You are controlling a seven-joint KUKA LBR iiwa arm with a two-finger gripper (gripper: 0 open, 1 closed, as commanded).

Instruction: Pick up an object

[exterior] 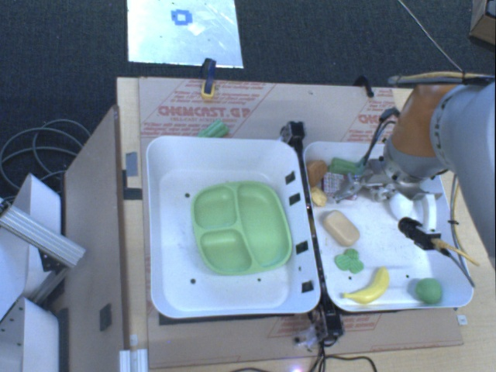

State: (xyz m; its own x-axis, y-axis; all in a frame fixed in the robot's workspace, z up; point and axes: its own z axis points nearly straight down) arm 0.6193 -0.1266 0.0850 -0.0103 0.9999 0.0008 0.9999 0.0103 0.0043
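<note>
Left bin (pixel 174 200) on the desk just has a green divided plate (pixel 240 227) sitting in the middle. In the right bin (pixel 384 239), the tool (pixel 346 186) is down near the back, beside a dark green piece (pixel 343 165). Honestly can't tell if it's spread or pinching. Nearer the front are a tan block (pixel 341 227), a toy banana (pixel 370 285) and a green ball (pixel 428 289).

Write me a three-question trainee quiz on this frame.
1. True or false: the green divided plate lies in the view's left bin.
2. Where does the banana lie? A) on the green divided plate B) in the view's right bin C) outside both bins
3. Fill in: the gripper is above the view's ___ bin.
Key: 1 true; 2 B; 3 right.
</note>
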